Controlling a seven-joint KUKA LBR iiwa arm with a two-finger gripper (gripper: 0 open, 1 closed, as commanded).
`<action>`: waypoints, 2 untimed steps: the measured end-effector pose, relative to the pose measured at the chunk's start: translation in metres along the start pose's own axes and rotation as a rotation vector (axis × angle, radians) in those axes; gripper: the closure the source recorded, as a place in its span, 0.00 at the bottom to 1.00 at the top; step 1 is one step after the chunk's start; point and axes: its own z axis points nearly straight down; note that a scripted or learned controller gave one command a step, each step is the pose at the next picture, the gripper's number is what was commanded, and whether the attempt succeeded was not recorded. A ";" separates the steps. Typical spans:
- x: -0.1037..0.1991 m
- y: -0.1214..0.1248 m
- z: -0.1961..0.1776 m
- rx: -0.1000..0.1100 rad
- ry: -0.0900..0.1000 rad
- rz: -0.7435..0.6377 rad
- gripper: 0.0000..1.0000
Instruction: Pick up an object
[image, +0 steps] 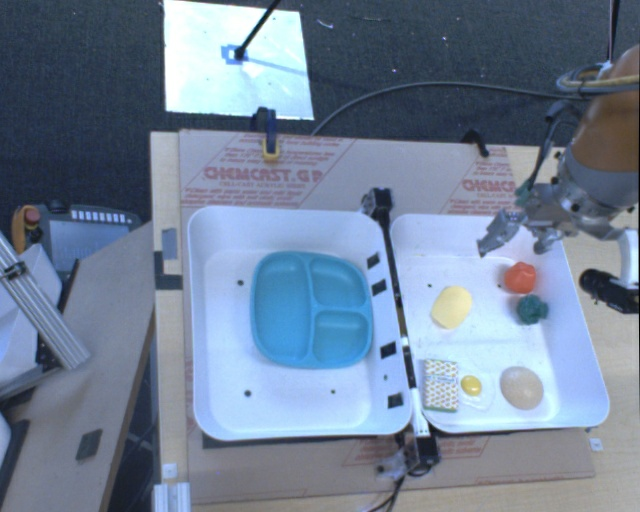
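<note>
- over the far right part of the right bin (575, 330) we see the gripper (520, 232), hanging above the floor of the bin with its two fingers spread apart and nothing between them.
- just near of the gripper lies an orange-red object (519, 277), with a small dark green piece (531, 310) beside it on the near side.
- a yellow lemon-like object (451, 306) rests towards the middle of that bin, well apart from the fingers.
- along the near edge sit a patterned cracker-like block (441, 385), a fried-egg toy (472, 387) touching it, and a pale beige egg shape (521, 387).
- the left bin (215, 300) holds a blue divided plate (309, 308).
- we judge the step in hand to be the approach; no object is grasped yet.
- the next move, we think, calls for centring over one item, likely the orange-red one, descending, and closing around it.
</note>
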 end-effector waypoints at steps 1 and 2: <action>0.000 0.002 -0.007 -0.011 -0.001 -0.002 0.00; 0.000 0.000 0.035 -0.009 -0.001 0.000 0.00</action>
